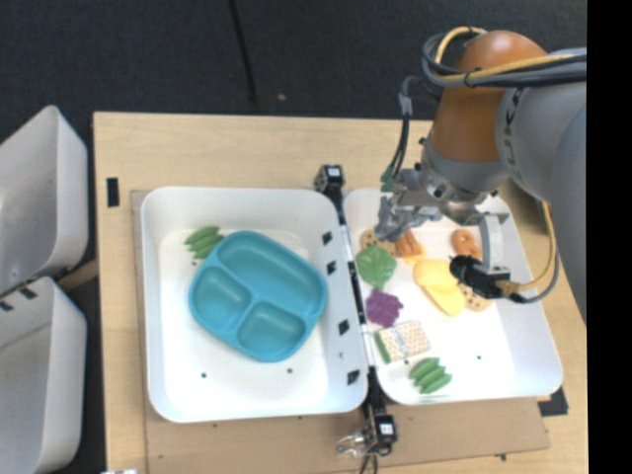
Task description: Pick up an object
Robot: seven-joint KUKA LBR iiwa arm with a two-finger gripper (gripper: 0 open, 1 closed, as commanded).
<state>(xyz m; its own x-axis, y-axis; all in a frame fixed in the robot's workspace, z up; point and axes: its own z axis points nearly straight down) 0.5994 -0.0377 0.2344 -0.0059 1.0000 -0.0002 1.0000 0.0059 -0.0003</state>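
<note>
Fingers [393, 223] — grip state unclear — hover among green toy [375, 264], cookie [369, 238], yellow piece [438, 285].

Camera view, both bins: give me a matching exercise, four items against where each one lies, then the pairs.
Items:
1. blue divided plate
2. purple toy
3. yellow wedge
4. green leafy piece

Places:
A. right bin, near its middle, just right of the gripper
B. left bin, upper left, by the plate's edge
C. middle of the left bin
D. right bin, close to the divider, below the green lettuce-like toy

Pairs: 1-C, 2-D, 3-A, 4-B
</note>
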